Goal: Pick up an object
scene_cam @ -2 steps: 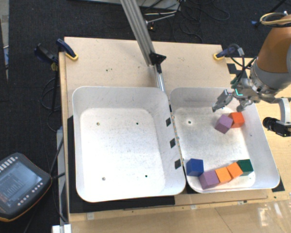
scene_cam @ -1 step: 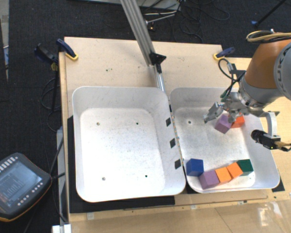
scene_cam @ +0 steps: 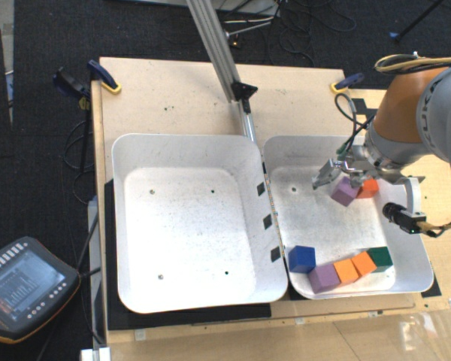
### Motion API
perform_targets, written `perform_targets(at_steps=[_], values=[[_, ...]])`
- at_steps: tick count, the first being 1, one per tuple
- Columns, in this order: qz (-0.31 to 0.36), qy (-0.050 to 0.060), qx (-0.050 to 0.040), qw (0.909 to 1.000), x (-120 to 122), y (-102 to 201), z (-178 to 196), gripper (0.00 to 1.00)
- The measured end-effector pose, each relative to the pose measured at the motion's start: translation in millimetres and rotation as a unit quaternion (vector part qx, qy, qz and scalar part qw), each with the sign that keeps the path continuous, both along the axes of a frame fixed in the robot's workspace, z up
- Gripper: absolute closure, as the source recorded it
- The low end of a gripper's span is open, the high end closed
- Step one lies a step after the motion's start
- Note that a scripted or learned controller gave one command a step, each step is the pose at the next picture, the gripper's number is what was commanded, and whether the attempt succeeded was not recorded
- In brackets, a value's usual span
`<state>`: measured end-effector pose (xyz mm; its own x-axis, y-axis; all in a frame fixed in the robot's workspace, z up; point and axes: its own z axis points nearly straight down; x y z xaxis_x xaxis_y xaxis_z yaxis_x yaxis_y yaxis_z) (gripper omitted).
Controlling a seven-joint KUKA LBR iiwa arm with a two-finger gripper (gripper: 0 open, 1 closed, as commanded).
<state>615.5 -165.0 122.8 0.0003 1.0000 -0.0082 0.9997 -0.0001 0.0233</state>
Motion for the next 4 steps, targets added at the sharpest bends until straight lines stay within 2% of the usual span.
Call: perform_targets(at_steps=[1,2,3,4], values=[[0.000,-0.001,-0.0011,1.0000,0.7,-0.2,8.6,1.00],[0.002,0.008,0.0030,1.0000,10.5,2.3,68.8,1.00],[0.002,0.008,0.0028,1.0000,12.2,2.2,116.4,1.00],[0.002,0.010,0.0034,0.9999,13.2,2.3,132.5,1.00]])
